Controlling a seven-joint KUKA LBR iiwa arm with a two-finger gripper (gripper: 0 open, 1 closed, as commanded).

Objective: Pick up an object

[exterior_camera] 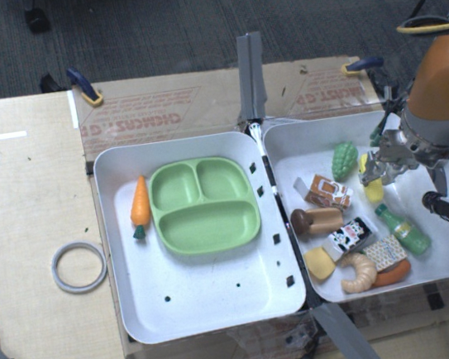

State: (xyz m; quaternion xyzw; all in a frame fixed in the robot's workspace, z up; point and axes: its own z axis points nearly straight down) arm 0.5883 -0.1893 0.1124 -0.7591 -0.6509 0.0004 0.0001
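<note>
Tan plastic croissant (357, 273) sits lowest in frame, at the right white bin's (447, 273) lower rim. Gripper (371, 171) at right-centre, over that bin's upper part; can't tell its state. Closest target looks like the small yellow plastic piece (373, 191) just beneath it, bumpy green plastic vegetable (344, 160) just to its left.

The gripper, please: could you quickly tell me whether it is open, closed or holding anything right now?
Gripper: cannot be told; it sits low in the right bin at a yellow object, beside the green bumpy toy.
</note>
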